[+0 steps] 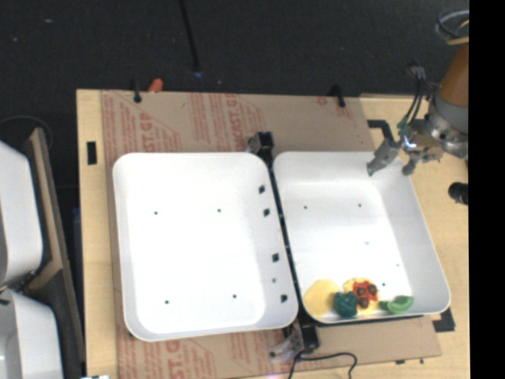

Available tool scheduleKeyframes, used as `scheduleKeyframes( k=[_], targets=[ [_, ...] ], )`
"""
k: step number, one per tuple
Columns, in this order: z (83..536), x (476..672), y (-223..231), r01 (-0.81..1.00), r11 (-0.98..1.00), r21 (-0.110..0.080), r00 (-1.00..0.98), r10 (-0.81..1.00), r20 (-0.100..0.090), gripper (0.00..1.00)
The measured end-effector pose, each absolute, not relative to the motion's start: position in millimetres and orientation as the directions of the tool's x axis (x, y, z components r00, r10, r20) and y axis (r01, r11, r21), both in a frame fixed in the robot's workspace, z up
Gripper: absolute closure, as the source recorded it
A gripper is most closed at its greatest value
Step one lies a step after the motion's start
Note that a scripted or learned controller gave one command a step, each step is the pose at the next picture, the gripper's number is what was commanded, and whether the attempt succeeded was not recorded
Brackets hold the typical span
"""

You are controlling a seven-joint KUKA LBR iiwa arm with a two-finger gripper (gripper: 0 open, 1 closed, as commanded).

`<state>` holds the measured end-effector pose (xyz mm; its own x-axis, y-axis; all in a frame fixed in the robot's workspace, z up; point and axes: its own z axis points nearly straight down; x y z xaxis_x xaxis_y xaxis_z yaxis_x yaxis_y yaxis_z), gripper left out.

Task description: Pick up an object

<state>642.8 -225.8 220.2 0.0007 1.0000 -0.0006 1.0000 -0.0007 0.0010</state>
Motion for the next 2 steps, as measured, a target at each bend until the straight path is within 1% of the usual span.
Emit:
scheduleKeyframes(
  k=[1,2],
  targets=[
    [106.9,597.1,-227.5,1.000,-0.001,-0.008,0.001,1.000,0.003,0.00],
    [100.3,532.4,-201.2,1.000,-0.001,-0.002,0.001,1.000,0.001,0.00]
  ],
)
